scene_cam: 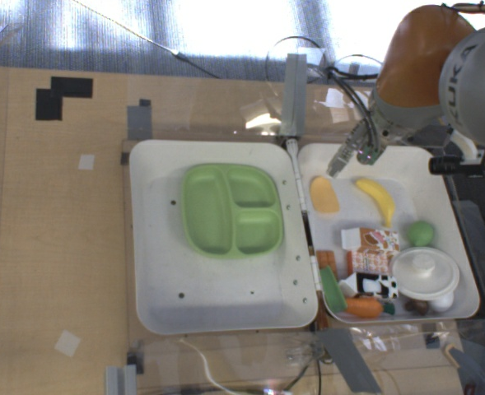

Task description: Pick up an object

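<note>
Bins sit side by side on the desk [53, 245]: the left bin [160, 303] holds a green divided plate [230, 210]; the right bin [456, 220] holds a banana [377, 197], yellow slab [324, 195], green ball [421, 234], white bowl [424, 276] and carrot [363, 307]. The gripper [338, 166] hangs over the right bin's upper left; fingers' state cannot be told.

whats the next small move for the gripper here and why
Probably a short descent toward the orange oval piece. The gripper hangs just above and beside it in the right bin, holding nothing visible, and that piece lies apart from the banana, away from the crowded lower corner.
</note>
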Robot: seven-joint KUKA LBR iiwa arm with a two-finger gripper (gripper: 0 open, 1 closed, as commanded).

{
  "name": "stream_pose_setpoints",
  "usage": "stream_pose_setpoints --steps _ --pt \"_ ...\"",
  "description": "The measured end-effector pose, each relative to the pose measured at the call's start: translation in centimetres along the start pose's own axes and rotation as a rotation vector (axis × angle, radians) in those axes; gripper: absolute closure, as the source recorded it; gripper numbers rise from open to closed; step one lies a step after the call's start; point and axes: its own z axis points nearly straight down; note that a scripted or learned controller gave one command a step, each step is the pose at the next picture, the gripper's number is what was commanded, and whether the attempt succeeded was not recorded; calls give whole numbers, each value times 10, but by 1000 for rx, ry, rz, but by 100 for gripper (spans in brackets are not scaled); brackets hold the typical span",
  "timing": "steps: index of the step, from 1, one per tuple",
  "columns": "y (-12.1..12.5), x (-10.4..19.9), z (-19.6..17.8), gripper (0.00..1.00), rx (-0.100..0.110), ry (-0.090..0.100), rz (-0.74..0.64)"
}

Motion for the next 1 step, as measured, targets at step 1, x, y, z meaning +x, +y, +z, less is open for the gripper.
stream_pose_setpoints --steps 1 --pt "-51 -25 -132 100 -8 -19 -26"
